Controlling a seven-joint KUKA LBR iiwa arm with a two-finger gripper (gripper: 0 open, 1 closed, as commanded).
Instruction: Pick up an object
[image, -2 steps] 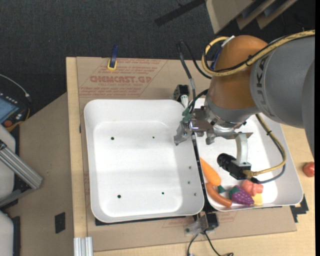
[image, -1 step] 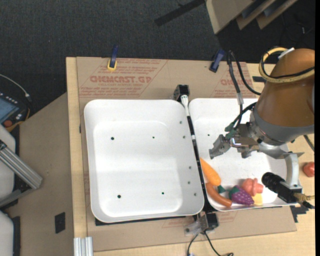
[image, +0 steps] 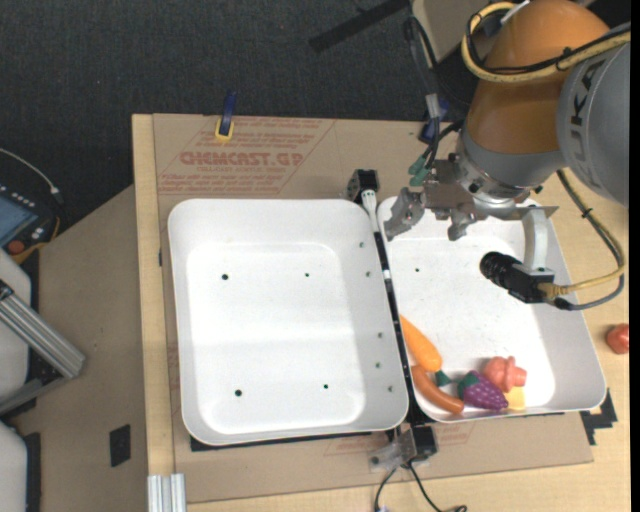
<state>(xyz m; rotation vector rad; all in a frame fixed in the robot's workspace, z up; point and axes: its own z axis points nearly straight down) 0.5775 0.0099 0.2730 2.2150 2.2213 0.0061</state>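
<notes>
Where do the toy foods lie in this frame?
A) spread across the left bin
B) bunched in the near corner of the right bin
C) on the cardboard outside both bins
B: the toy carrot, grapes and other pieces sit together at the near end of the right bin.

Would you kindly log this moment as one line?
gripper: above right bin far end, nothing between fingers | toys: near corner, carrot, grapes | pick: not yet

Arm (image: 560, 90) cut off — top-right edge.
</notes>
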